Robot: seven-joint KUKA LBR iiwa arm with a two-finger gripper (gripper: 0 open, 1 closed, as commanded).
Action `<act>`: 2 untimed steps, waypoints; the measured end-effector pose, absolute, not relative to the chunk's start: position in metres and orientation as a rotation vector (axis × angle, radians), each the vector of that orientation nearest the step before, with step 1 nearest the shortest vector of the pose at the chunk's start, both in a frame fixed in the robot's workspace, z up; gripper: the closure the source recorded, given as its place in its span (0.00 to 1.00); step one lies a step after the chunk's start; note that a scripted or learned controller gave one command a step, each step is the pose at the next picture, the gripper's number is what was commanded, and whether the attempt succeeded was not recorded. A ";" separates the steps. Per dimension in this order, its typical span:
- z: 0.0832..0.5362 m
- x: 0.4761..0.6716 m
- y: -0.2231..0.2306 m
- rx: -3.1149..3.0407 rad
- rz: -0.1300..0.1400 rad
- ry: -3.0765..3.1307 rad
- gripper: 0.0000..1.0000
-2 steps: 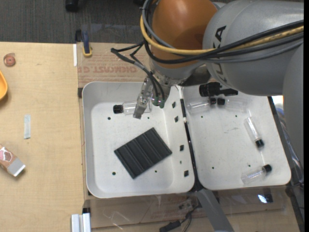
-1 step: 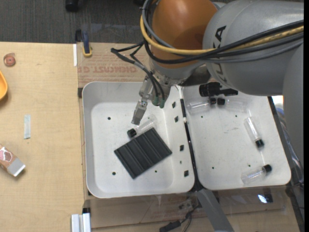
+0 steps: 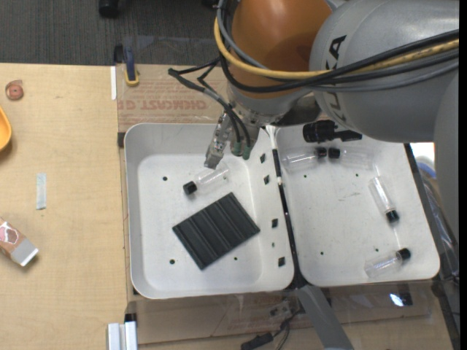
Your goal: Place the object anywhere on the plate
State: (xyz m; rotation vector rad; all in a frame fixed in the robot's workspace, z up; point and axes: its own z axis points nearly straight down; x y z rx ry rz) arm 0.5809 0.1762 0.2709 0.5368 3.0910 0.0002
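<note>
A black ribbed plate point(image 3: 216, 230) lies flat in the left bin point(image 3: 146, 195), turned at a slant. A clear vial with a black cap point(image 3: 205, 181) rests on the bin floor just beyond the plate's far corner, apart from it. My gripper point(image 3: 228, 154) hangs over the back of the left bin, right above and slightly right of the vial. Its two fingers point(image 3: 217, 149) stand apart, so it is open with nothing between them. The vial's clear end lies just below the left fingertip.
The right bin point(image 3: 343, 224) holds several more capped vials, at the back point(image 3: 321, 152), the right side point(image 3: 384, 200) and the front right point(image 3: 387, 261). The ridge between the bins point(image 3: 281, 203) runs close to the gripper. A wooden table lies to the left.
</note>
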 end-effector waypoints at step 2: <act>0.198 0.623 0.228 1.014 -0.002 2.972 0.00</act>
